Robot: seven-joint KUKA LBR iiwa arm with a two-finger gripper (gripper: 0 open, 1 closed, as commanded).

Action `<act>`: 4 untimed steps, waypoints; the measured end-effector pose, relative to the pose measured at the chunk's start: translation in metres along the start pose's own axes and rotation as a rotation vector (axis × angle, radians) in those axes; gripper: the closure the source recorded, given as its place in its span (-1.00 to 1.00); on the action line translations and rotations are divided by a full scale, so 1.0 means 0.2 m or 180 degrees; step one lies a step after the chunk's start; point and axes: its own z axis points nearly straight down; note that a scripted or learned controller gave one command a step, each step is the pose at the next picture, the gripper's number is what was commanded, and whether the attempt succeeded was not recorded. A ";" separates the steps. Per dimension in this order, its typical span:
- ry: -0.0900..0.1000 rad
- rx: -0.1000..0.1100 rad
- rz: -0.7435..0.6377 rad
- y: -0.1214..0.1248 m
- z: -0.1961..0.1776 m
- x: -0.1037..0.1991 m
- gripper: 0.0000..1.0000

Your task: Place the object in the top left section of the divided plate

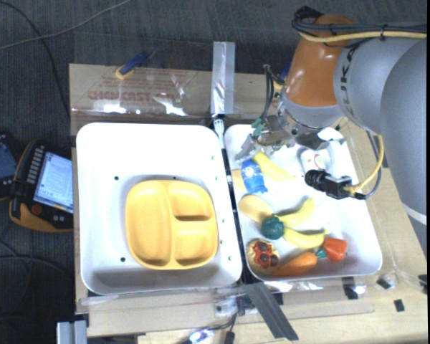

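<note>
Camera view: I see the gripper (264,143) low in the right bin (365,253), over a blue object (254,177); its grip I cannot judge. The yellow divided plate (172,223) sits in the left bin (100,156).

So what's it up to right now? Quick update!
Gripper low over right bin, above blue packet, grip unclear. Yellow divided plate in left bin, nothing placed yet. Toy food crowds the packet.
</note>
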 end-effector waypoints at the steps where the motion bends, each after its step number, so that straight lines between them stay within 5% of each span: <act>1: 0.0001 0.0009 0.0421 -0.18 0.11 0.21 1.00; 2: -0.0005 0.0009 0.0782 0.02 0.03 0.49 1.00; 3: -0.0007 0.0011 0.0092 -0.13 0.11 0.53 1.00; 4: -0.0005 0.0009 0.0091 -0.13 0.11 0.53 -1.00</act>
